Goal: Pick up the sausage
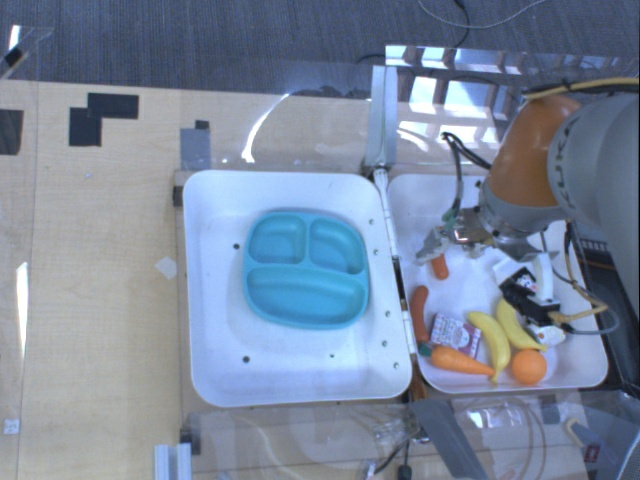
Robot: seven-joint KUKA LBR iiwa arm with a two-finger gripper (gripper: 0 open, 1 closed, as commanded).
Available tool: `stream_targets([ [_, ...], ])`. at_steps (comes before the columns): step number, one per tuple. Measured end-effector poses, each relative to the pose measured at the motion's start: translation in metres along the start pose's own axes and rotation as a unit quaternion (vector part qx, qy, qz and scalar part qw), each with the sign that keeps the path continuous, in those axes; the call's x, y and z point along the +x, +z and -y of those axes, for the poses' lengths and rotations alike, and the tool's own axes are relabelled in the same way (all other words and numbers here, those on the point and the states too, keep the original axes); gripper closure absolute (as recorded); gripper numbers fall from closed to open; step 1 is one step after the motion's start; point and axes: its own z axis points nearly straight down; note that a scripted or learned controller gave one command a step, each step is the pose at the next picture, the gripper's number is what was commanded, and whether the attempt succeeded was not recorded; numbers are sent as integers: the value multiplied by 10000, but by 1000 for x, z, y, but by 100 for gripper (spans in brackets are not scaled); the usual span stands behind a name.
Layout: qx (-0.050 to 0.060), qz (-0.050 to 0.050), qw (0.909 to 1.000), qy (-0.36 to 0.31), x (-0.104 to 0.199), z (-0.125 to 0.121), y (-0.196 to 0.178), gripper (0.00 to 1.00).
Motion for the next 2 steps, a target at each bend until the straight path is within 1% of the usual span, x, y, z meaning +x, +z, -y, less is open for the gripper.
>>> stream_targets([
  [1,-22,-14,10000,-6,2,-2,-11,100],
  [2,21,-6,9997,241,98,-33,-96,100],
])
